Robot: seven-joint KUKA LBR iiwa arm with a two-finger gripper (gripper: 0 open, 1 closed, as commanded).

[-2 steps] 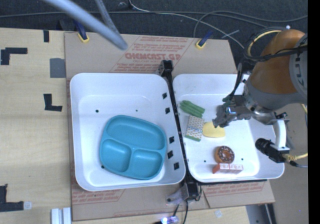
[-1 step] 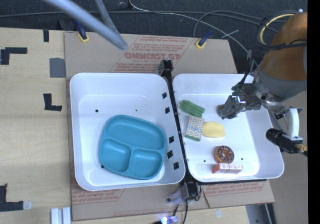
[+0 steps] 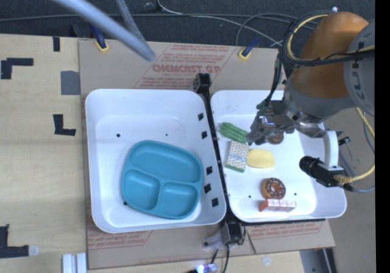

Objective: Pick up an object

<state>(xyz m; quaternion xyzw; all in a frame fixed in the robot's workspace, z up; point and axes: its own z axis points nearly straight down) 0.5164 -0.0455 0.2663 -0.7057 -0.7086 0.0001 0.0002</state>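
The right bin (image 3: 317, 208) holds several small objects. A green pod-shaped piece (image 3: 231, 131) lies near its left wall, with a pale speckled square (image 3: 237, 156) just below it. A yellow lump (image 3: 261, 158) sits in the middle. Lower down lie a brown chocolate donut (image 3: 273, 188) and a red-and-white flat piece (image 3: 279, 205). My gripper (image 3: 263, 132) hangs low over the bin, just above the yellow lump and right of the green piece. A small brown object (image 3: 275, 138) shows partly beside the gripper's tip.
The left bin (image 3: 100, 119) holds a blue divided plate (image 3: 161, 178). A black divider (image 3: 210, 138) runs between the bins. The arm's grey body and orange band (image 3: 329, 52) cover the right bin's far right corner. Cables trail behind the bins.
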